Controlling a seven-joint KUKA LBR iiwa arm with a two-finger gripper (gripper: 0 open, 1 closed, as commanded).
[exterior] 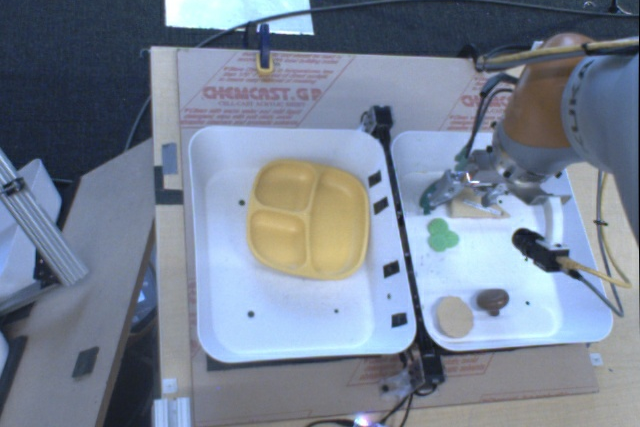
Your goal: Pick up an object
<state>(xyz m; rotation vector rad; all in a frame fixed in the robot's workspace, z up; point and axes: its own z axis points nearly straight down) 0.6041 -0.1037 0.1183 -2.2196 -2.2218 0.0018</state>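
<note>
1. The gripper (436, 196) hangs low over the right bin (590, 315), near its far left corner; whether its fingers are spread or closed I cannot tell.
2. A green object (441, 235) lies just beside it.
3. A yellow divided tray (306, 217) sits mid left bin (215, 305).

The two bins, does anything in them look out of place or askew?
Nothing looks spilled or damaged. The yellow divided plate sits slightly rotated in the left bin. The right bin holds a green piece, a tan disc and a brown lump, loosely scattered.
</note>
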